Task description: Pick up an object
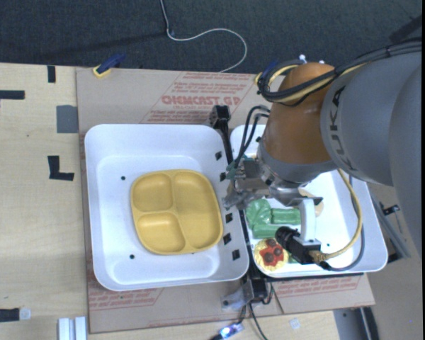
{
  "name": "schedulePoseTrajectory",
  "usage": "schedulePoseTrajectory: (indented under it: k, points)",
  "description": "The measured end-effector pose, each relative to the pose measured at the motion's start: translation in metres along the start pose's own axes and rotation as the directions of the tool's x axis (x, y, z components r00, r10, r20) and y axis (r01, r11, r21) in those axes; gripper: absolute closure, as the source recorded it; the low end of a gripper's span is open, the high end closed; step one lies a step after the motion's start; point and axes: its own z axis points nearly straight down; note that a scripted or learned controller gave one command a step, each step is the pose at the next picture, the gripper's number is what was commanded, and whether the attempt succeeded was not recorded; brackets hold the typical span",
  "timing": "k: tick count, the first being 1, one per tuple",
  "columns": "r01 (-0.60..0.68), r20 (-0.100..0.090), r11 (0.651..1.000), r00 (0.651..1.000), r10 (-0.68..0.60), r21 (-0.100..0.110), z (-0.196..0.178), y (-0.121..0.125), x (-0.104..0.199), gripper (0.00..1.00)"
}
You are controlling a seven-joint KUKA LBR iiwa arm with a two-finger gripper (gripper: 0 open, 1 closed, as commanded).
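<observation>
A yellow plastic plate with four compartments [176, 212] lies flat in the left white bin [106, 154], slightly turned. In the right white bin [361, 250] lie a green crumpled object [265, 218] and, just beside it, a yellow-and-red round toy [270, 254].

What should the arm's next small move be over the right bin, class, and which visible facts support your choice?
Probably a short, straight descent toward the green object. The gripper hangs over the right bin, with the green object just below the wrist and a red and yellow item beside it. The yellow divided plate lies in the left bin, away from the arm.
</observation>
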Motion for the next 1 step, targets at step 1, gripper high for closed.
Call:
schedulePoseTrajectory:
  k: [1]
  points:
    - [0.001, 0.000, 1.000, 1.000, -0.001, 0.002, -0.0013, -0.0057, -0.0092, 1.00]
